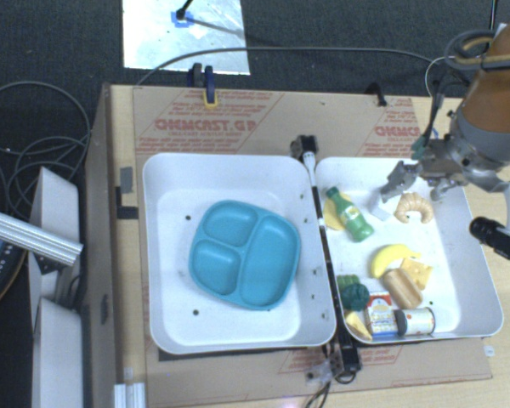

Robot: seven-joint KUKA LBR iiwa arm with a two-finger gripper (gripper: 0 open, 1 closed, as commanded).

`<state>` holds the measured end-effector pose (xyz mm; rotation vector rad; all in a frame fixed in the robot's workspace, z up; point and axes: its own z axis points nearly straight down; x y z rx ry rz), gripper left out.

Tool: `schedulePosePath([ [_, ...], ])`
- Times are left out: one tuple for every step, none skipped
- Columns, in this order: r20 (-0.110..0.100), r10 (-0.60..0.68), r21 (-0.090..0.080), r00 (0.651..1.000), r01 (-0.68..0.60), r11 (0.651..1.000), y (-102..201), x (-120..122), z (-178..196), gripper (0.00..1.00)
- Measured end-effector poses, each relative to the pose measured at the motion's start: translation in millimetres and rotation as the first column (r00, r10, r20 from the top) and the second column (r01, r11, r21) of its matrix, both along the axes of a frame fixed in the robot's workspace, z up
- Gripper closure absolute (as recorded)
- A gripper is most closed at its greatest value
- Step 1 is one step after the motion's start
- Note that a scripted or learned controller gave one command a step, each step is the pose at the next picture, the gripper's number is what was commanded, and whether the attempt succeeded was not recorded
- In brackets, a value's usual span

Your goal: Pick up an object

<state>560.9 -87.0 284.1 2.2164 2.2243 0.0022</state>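
My gripper (pixel 421 187) hangs over the far part of the right bin (pixel 472 266), open, with its two fingers spread apart. Just in front of it and below lies a tan croissant (pixel 415 208), which sits apart from the fingers; nothing is held between them. A green bottle (pixel 348 214) lies to the croissant's left. Nearer the front are a yellow banana (pixel 388 257), a cheese wedge (pixel 418 272), a brown bread roll (pixel 401 288), a can (pixel 399 322) and a green broccoli piece (pixel 353 292).
The left bin (pixel 166 228) holds a blue divided plate (pixel 242 254). A raised divider (pixel 321 236) runs between the bins. The arm's orange band (pixel 497 79) and grey body stand over the right bin's far right corner. Cables lie off the bench at left.
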Motion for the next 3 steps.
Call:
schedulePosePath([
  [-0.004, -0.003, 0.0, 1.0, 0.003, 1.0, -26.2, -25.4, -165.4, 0.0],
  [0.0, 0.0, 0.0, 1.0, 0.0, 1.0, -28.8, 51.1, -200.0, 0.0],
  [-0.002, -0.002, 0.0, 1.0, 0.002, 1.0, -5.4, -16.6, -200.0, 0.0],
])
